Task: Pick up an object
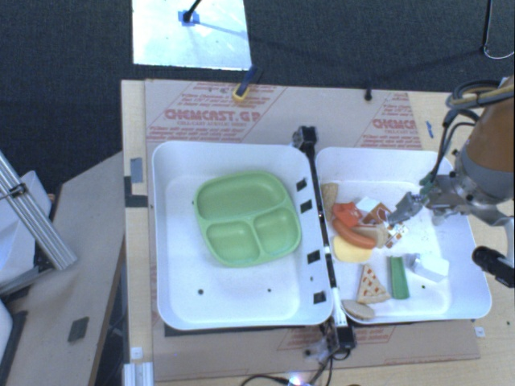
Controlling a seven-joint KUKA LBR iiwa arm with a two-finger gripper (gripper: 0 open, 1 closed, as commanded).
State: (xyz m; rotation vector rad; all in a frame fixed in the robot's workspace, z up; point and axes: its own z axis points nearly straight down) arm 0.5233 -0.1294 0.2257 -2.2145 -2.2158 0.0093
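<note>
Grey arm over the right bin [481, 300]
The claw [402, 210] reached in low from the right, its spread impossible to tell, beside the heaped toy food [358, 230]; open floor lay along that bin's far edge.

1. Two bins sit side by side on the bench [201, 107]: the left bin [173, 240] and the right bin [459, 296].
2. A tray [245, 218] lies in the left bin.
3. In the right bin, toy foods cluster at its left side: a sausage [354, 233], a slice [370, 285] nearer the front, a block [398, 277] just right of the slice.
4. The gripper [402, 209] reaches in from the right, above the cluster.
</note>
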